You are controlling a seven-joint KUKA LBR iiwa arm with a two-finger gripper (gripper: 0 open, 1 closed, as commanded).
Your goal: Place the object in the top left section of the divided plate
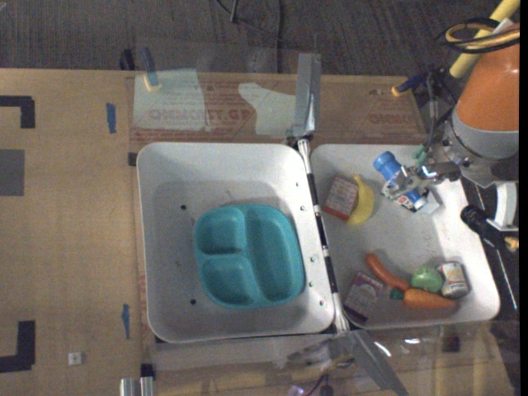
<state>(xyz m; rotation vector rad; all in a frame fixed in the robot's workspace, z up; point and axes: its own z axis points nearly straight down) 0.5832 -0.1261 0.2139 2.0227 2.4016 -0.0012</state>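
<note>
Gripper [410, 190] hovers over right bin [474, 246], well apart from divided plate [247, 254].

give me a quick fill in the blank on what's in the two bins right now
1. The teal divided plate lies in the ____ bin.
2. The plate has ____ sections.
3. The carrot lies in the ____ bin, near its front edge.
4. The gripper hangs over the ____ bin.

Missing words: left; three; right; right
</note>
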